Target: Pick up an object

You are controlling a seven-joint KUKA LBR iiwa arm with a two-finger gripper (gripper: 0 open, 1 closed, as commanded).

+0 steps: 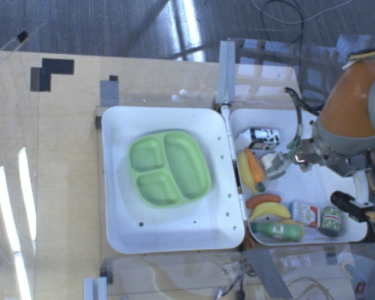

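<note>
Risk of a missed or double grasp arises because the hand [276, 165], whose finger state cannot be told, hangs low in the right bin [353, 230] just beside the closely packed carrot [255, 165] and banana [245, 170].

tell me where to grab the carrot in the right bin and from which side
Grip the carrot across its thick middle, coming straight down from above. It lies flat and long near the bin's left wall, with a yellow banana tight against its left side, so the fingers would likely fit best closing across its narrow width, though that gap looks tight.
</note>
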